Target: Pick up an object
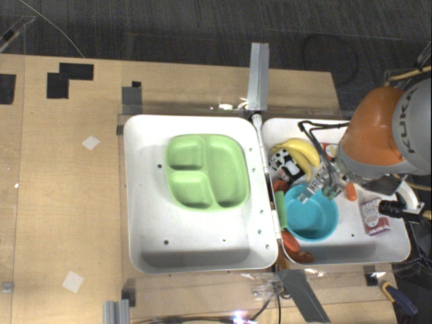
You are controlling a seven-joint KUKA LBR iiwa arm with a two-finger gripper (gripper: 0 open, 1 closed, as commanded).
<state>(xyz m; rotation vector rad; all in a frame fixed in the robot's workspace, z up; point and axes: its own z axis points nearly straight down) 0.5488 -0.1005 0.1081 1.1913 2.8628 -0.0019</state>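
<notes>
The right bin (388,248) holds a blue bowl (310,216), a yellow banana (302,152), a black-and-white object (285,163), a small orange piece (350,193), a red packet (375,216) and a red-orange item (295,246) at the front. My gripper (318,185) hangs low over the bowl's far rim, just right of the banana. The arm's orange band (375,132) covers the bin's back right part.
The left bin (145,201) carries a green divided plate (204,171). A grey post (258,76) stands behind the seam between the bins. Wooden bench (61,201) stretches to the left, with black marks at its back.
</notes>
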